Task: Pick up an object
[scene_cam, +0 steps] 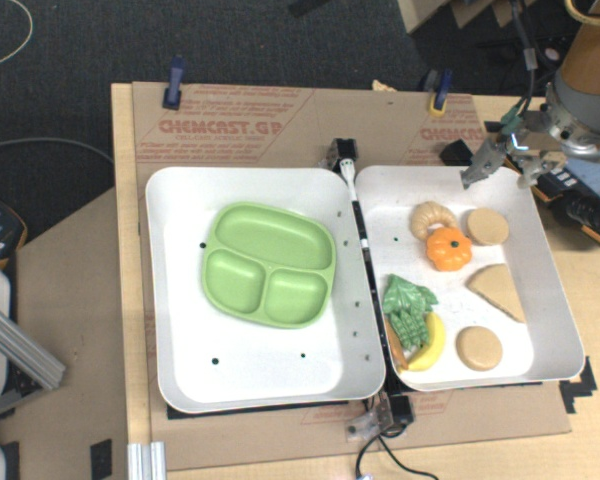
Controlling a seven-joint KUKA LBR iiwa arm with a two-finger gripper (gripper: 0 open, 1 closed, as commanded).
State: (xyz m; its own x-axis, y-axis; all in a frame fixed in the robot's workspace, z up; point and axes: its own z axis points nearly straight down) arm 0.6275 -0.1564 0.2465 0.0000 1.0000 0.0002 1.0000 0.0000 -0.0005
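The two-finger gripper (502,160) hangs at the far edge of the right-hand white bin (555,308), fingers spread apart with nothing between them. Nearest inside that bin lies the round tan cookie (487,227), just beside the small orange plastic pumpkin (449,249). The pumpkin looks light, stiff and smooth; a pinch across its rounded middle seems safest.
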